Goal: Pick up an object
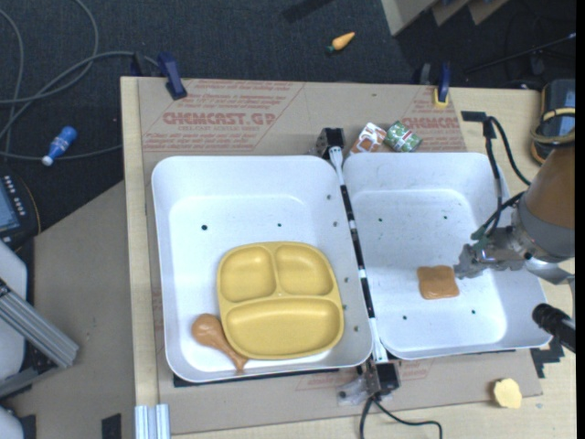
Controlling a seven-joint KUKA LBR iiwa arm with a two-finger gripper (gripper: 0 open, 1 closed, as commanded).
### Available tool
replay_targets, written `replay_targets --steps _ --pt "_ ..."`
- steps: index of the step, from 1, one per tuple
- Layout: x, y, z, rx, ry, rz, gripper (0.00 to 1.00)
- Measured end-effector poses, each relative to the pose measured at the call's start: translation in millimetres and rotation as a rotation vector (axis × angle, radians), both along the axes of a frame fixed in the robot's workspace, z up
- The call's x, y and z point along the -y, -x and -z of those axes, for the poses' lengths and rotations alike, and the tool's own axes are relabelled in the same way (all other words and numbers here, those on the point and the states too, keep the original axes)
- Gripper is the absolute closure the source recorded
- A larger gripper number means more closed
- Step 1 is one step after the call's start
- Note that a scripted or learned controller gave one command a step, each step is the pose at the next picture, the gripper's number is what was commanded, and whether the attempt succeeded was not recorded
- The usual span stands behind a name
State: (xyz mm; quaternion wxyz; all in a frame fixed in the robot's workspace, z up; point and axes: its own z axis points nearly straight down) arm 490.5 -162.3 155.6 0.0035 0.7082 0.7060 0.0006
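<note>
Two shallow white bins sit side by side on a bench faced with printed brown cardboard (228,108), their inner rims meeting along a dark seam.

The left bin (183,199) holds two things. A yellow divided plate (279,300), smooth, with rounded corners and three compartments (two small ones toward the far side, one long one toward the near side), lies in the near half of the bin. A small orange-tan drumstick-shaped toy (216,336) lies at the plate's near-left corner, touching or just beside its rim, its thin end pointing toward the bin's near edge.

The right bin (402,208) holds one thing: a flat, roughly square tan-orange piece (438,283), like a slice of toast, lying in the near-right part of the bin floor. The floors of both bins are smooth, with a few small dark dots.

The arm (553,208) enters over the right bin's right edge. The gripper (473,260) sits low, just beside the tan piece's far-right corner; whether it touches the piece cannot be told, and the piece is not seen between its parts. Whether the gripper is open or closed cannot be told.

On the cardboard at the bins' far edge lie two small crumpled packets, one red-and-white (370,138) and one green (402,137), touching each other. A small yellow lump (506,392) rests near the bench's near-right corner. Two blue clamps (171,76) grip the bench's far edge.
</note>
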Motion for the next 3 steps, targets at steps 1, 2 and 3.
replay_targets --steps 1,2,3 --pt "-2.4 0.2 3.6 -0.004 -0.003 -0.003 0.0" --pt "-22.0 -13.1 70.4 -0.011 -0.007 -0.005 0.0" --pt "13.2 -46.3 14.2 0.002 0.001 -0.004 0.0"
